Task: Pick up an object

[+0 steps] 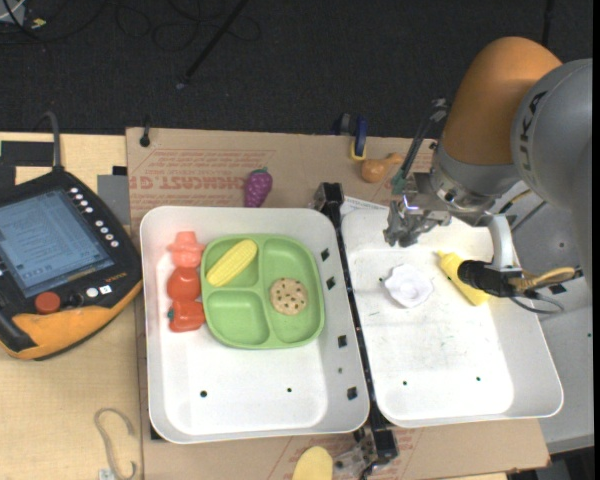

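Pick seemingly not yet made: the gripper [406, 230] is hanging over the right bin [480, 368], and every item is lying loose.

Left of centre in the frame, in the left bin [240, 398], a glossy red toy figure [185, 286] is lying against a smooth green divided plate [242, 320]. The plate is holding a ridged yellow corn cob [230, 260] and a round, speckled cookie [288, 295]. Right of centre, a crumpled, soft-looking white lump [408, 287] is sitting in the right bin just below the gripper and is looking like the likeliest thing to take. A smooth yellow wedge-like piece [452, 266] is lying just beside it. Whether the gripper is spread or pressed together cannot be told. Lowering, closing and lifting are all appearing left to do.
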